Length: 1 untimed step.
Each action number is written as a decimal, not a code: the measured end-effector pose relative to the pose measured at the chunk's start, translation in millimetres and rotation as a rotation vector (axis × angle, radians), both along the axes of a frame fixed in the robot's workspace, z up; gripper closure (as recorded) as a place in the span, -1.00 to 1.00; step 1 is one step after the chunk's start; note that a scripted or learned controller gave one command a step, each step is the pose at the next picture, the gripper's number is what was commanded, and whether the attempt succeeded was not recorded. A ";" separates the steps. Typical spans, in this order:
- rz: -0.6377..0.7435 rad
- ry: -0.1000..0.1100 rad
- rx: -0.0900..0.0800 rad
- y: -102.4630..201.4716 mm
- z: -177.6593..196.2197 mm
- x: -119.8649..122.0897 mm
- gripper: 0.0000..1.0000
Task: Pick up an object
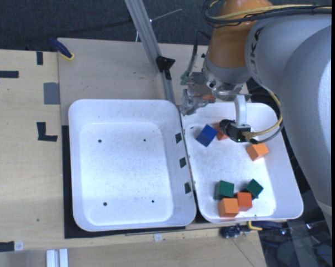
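Note:
The right bin (284, 204) holds several small blocks. A blue block (206, 134) lies near its upper left, and a red block (221, 136) peeks out just behind it. An orange block (257, 151) sits further right. Near the front lie a green block (225, 189), a dark green block (254, 187), a red-orange block (244, 199) and an orange block (229, 207), bunched together. My gripper (190, 103) hangs over the bin's back left corner, above and left of the blue block. A small orange patch (208, 98) shows beside the gripper body; what it is stays unclear.
The left bin (78, 149) lies beside the right one, sharing a middle rim (185, 160). A slanted metal pole (148, 32) crosses just behind the gripper. A black cable connector (234, 130) hangs from the wrist near the red block. The arm's bulk covers the right side.

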<state>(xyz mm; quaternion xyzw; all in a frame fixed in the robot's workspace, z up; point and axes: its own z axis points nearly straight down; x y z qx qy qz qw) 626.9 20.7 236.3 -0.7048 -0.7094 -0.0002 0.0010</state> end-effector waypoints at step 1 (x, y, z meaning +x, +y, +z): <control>-0.003 0.001 -0.002 59.9 -6.0 -2.1 1.00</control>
